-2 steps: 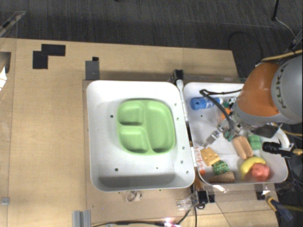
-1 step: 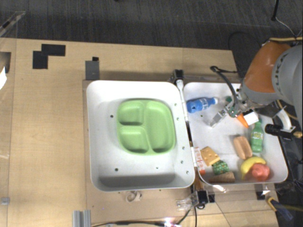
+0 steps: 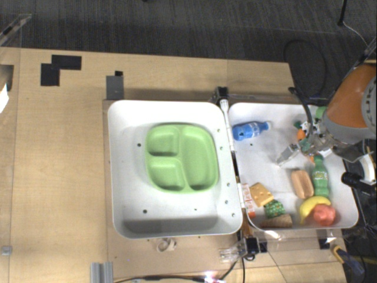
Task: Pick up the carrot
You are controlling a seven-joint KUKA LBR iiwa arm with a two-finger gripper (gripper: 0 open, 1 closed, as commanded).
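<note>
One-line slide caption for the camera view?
Tool hovers in the right bin near a small orange piece; green tray fills left bin.

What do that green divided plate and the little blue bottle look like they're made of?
The green divided plate looks like moulded plastic with a matte finish: one even colour, soft rounded compartments, hardly any glare. The blue bottle also seems plastic, slightly glossy with a pale end, probably a toy, though it's too small to be sure.
</note>
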